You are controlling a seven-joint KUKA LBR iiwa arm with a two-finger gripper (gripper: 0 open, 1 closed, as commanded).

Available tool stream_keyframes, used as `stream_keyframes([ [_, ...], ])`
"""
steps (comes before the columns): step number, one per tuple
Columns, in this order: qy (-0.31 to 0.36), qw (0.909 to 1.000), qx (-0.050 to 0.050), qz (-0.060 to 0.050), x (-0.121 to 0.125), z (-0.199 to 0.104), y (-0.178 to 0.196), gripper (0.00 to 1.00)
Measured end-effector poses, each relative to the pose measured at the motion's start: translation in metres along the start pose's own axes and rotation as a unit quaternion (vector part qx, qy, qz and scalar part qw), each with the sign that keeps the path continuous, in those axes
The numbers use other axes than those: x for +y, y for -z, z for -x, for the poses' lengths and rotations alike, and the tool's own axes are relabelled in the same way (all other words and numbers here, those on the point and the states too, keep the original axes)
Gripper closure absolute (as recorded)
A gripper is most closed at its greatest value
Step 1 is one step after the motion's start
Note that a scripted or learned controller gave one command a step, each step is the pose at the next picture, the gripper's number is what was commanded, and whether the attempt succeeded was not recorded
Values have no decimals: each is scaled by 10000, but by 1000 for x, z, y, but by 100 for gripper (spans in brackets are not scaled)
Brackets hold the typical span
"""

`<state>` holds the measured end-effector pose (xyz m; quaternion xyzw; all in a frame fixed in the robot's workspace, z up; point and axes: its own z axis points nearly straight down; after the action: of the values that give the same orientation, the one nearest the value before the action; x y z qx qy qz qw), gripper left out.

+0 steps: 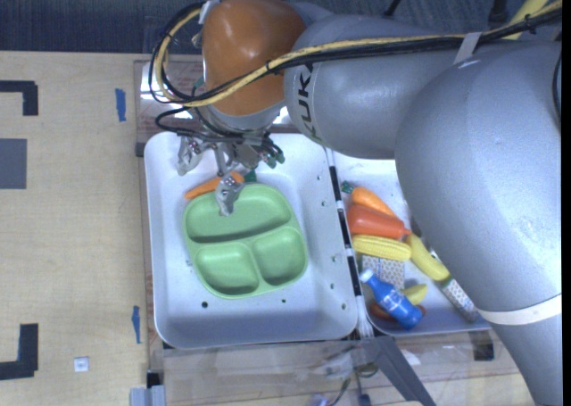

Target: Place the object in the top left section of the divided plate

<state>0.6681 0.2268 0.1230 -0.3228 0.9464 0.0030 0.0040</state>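
Observation:
A green divided plate (245, 239) lies in the left white bin (169, 306), with one wide section at the back and two smaller ones at the front. An orange, carrot-like object (202, 188) rests at the plate's back left rim, partly hidden under the gripper. My gripper (227, 194) hangs low over the back section of the plate, just right of the orange object and touching or nearly touching it. The orange wrist band (245, 47) and the grey arm cover the bin's back edge.
The right bin (446, 328) holds several toy foods: an orange piece (370, 208), a yellow corn cob (382, 248), a banana (426, 261) and a blue bottle (394, 297). The large arm covers most of that bin. A wooden bench top (71, 235) lies to the left.

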Motion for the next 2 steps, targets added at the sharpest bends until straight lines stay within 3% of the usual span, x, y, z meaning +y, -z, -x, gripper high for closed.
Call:
stream_keyframes([
  [1, -16, 10000, -57, 1, 0, 3, 13, 100],
  [2, 1552, 9878, -91, -60, -1, 1, -16, 100],
])
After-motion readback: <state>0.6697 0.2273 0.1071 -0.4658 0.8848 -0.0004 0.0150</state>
